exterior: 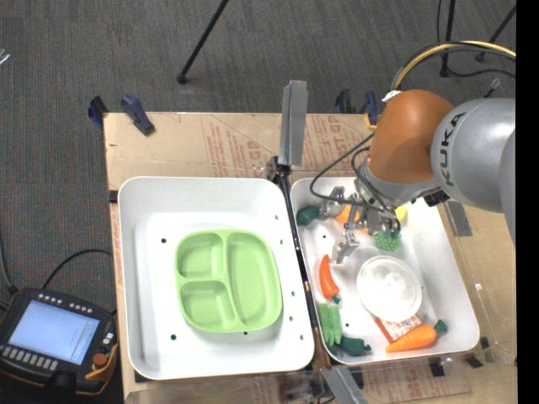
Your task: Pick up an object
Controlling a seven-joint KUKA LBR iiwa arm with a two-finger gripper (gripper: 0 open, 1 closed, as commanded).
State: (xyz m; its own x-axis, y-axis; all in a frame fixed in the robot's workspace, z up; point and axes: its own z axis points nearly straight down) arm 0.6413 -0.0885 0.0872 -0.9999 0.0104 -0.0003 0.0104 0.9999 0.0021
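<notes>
Since the task names no particular object, we take the nearest thing to the tool (354, 236) as the likely target: the orange-red pepper (328, 277), which lies on the floor of the right bin (446, 268) just left of the white bowl (388, 284); its long axis runs roughly from the far side of the bin toward the near side, tilted slightly, with the red end nearer the camera. We judge the pepper to sit below and a little left of the tool in the camera view, near but apart from it, so the coming move would be a short shift toward the bowl's left side and a descent; the fingers would best straddle the pepper across its narrow width, at right angles to that long axis. Whether the tool is spread or pressed together we cannot tell; nothing is seen held in it.

Working outward from the bowl: a small green bushy piece (387, 241) lies just beyond its far rim, close beside the tool; a dark green vegetable (306, 215) lies farther off to the far left, by the bin wall; a carrot (414, 337) lies on the bowl's near side, with green pieces (331, 322) to the near left; well left of the bowl, in the left bin (143, 225), rests a green divided plate (227, 280); both bins stand on the bench (194, 141).
</notes>
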